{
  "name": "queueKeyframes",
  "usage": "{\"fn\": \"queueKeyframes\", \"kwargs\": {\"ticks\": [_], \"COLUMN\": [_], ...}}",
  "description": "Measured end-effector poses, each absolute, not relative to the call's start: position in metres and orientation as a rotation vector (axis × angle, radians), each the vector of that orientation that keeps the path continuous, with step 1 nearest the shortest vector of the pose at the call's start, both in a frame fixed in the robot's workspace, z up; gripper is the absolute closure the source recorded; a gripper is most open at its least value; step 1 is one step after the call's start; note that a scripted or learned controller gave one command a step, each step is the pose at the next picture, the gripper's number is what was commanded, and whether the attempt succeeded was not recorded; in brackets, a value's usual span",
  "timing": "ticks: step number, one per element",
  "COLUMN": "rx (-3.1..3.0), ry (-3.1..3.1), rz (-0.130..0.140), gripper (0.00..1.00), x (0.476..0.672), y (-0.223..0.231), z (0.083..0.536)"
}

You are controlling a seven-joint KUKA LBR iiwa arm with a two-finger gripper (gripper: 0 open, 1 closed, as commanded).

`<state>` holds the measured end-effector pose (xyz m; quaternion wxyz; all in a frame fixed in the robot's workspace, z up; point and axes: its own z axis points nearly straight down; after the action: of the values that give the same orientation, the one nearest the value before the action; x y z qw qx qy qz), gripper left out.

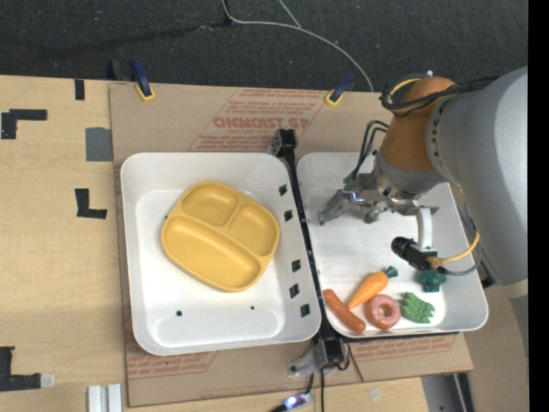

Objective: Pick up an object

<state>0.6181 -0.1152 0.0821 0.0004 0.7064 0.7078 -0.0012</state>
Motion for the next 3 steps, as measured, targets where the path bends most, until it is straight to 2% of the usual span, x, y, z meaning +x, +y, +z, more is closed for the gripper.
{"fn": "queueKeyframes", "kwargs": {"ticks": [1,2,3], "rx": [2.217,2.217,2.216], "ry": [2.224,2.22,2.221], "rz": [0.0,0.004,0.006], "gripper": [1.0,1.0,1.0], "x": [0.619,0.62,0.631], "y": [-0.114,-0.122,-0.121], "z": [0.095,0.155,0.212]}}
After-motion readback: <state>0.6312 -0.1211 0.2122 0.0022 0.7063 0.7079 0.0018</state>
